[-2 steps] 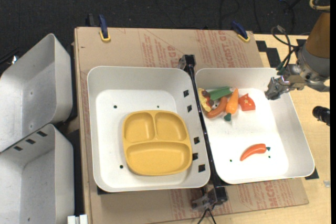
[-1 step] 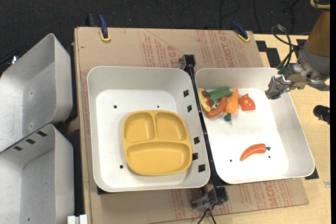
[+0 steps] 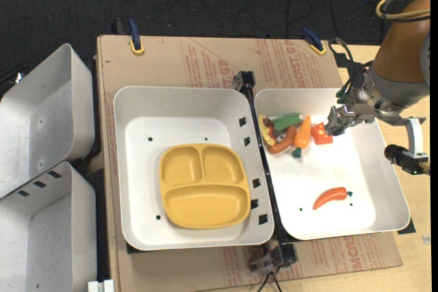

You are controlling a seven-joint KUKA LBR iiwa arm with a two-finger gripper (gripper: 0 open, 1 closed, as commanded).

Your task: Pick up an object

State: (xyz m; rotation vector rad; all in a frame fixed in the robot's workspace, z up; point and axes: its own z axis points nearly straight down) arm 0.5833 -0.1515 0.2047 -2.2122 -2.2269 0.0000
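Counter [image 3: 178, 65] carries two shallow white bins side by side. Left bin [image 3: 130, 113] has a yellow divided tray [image 3: 204, 186] sitting roughly in its middle, three compartments, flat. Right bin [image 3: 383, 167] holds the toy food: a cluster at about 10 o'clock in that bin, made up of a green pepper [image 3: 286, 121], an orange carrot-like piece [image 3: 302, 134] standing beside it, and a mixed red-yellow piece [image 3: 276, 142] touching them on the 9 o'clock side. Small red block [image 3: 321, 135] lies just beside the cluster at its 3 o'clock. Orange chili [image 3: 330, 197] lies apart from the rest, near 6 o'clock of the bin, flat on the floor. Arm comes in from 3 o'clock, orange band up top, tool [image 3: 337, 121] low over the bin's 12 o'clock area, right at the red block, touching or nearly so. Cannot tell whether the tool is parted or closed; too dark and small.
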